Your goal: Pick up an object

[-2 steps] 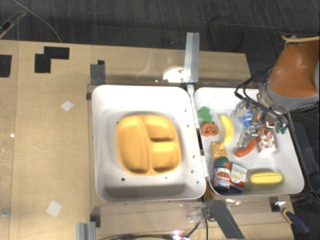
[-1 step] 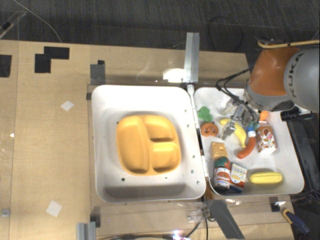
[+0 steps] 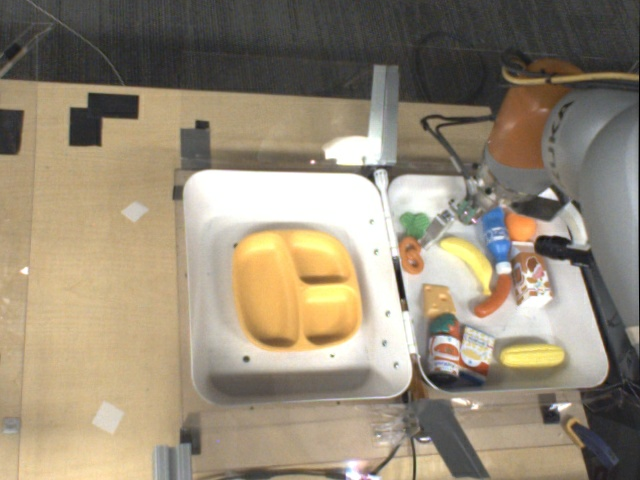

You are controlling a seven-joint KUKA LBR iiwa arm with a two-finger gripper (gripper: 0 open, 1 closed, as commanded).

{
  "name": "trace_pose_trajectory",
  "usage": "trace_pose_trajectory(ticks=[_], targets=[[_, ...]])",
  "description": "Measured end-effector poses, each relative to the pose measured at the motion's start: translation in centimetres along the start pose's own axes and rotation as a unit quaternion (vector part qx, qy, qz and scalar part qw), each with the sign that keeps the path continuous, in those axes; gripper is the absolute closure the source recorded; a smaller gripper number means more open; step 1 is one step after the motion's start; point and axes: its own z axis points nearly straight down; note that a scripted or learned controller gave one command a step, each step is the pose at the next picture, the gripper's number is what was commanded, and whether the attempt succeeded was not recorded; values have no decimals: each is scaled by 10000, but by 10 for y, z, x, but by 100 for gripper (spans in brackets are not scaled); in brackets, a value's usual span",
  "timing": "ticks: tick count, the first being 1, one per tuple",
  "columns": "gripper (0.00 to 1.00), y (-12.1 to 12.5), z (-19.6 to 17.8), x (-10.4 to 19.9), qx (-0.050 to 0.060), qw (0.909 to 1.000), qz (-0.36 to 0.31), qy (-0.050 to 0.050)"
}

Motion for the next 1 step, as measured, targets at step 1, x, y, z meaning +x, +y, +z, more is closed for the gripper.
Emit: trace_pose_trajectory(ticks=[1], targets=[[0,0,1,0,4,10000,-2,-3]])
